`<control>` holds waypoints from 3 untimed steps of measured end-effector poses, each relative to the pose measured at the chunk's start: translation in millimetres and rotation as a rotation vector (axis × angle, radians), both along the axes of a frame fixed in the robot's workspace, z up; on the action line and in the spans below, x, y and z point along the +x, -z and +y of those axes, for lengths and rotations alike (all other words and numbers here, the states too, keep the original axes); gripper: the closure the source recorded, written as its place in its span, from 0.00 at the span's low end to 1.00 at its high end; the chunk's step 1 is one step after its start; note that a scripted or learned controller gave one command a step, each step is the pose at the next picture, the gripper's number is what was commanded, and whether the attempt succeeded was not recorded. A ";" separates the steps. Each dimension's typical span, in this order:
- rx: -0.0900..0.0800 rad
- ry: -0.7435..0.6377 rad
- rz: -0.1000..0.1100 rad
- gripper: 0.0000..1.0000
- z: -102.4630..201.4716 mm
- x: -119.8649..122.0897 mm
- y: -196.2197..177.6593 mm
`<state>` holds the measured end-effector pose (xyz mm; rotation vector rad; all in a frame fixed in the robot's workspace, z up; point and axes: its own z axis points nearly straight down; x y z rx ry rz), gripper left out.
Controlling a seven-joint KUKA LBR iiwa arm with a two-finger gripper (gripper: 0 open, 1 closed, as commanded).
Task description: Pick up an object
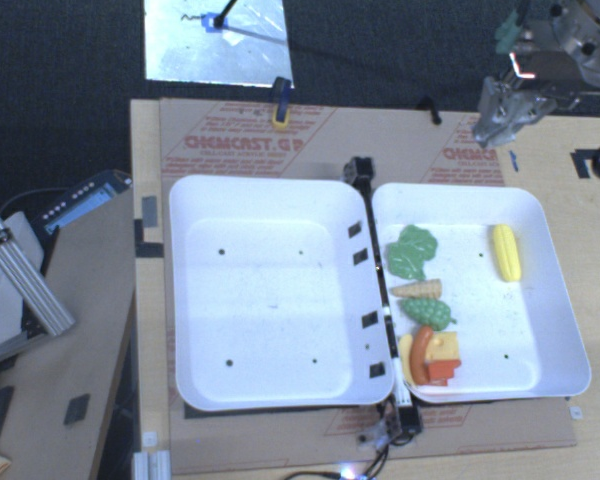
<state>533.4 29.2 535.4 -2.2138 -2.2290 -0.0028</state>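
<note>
My gripper (500,118) hangs above the far edge of the bench, beyond the right bin (555,298), and I cannot tell how it is set from up here. Everything worth picking lies in that right bin. I count one corn cob (506,252) alone toward the far right, and, along the left wall, two green leafy pieces (412,250), one pale cone-shaped piece (420,289), and a near cluster of yellow, orange and red pieces (432,357) touching each other. The left bin (270,288) sits beside it. I judge the corn cob the easiest: probably light, stiff plastic, a bit slippery, best pinched across its middle, with free space all round.
</note>
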 end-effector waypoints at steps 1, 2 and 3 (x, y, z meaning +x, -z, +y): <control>0.000 -0.001 0.000 1.00 28.9 -48.9 -0.1; 0.000 0.002 -0.002 1.00 38.7 -46.9 0.2; 0.000 0.002 -0.001 1.00 48.8 -47.0 0.2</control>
